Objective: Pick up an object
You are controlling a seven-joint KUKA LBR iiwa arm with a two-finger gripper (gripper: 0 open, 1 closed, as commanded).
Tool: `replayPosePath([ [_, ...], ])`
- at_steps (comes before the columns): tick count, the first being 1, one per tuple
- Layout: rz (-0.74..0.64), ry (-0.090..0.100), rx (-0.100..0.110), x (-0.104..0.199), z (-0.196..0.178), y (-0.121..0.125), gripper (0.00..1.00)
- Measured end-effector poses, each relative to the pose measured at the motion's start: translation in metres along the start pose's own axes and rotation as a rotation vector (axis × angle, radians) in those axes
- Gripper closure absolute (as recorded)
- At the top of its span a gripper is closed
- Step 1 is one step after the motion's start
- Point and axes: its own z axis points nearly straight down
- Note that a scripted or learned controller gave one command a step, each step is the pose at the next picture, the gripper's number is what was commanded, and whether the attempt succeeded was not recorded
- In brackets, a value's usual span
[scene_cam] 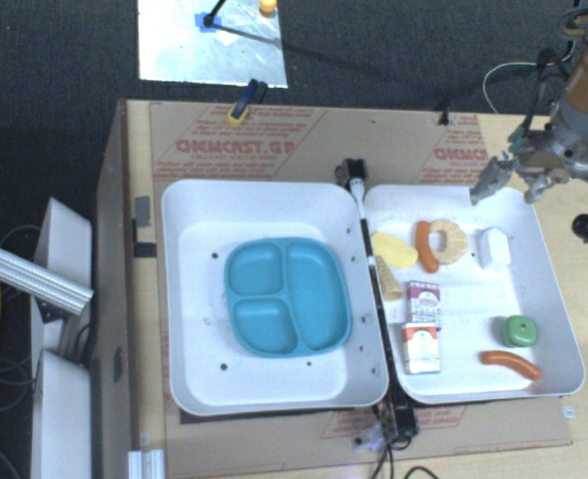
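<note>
My gripper (510,184) hangs over the right bin's (553,297) far rim, fingers spread, nothing between them; just below I see a white block (491,246), a ring (449,240) touching a sausage (426,245); green knob (519,331) nearer; blue tray (286,296) in left bin (189,297)

Robotics lab: arm (583,88) over benchtop bins (204,218).

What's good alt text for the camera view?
The claw hangs open above the right bin's far edge, holding nothing; that bin holds toy food, including two sausages, a green piece and small boxes. The left bin holds a blue divided plate.
</note>
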Motion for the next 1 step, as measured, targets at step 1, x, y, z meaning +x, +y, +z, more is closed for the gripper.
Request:
replayPosePath([
  [1,-0.002,0.002,0.003,0.0394,0.0814,0.0195,0.0],
])
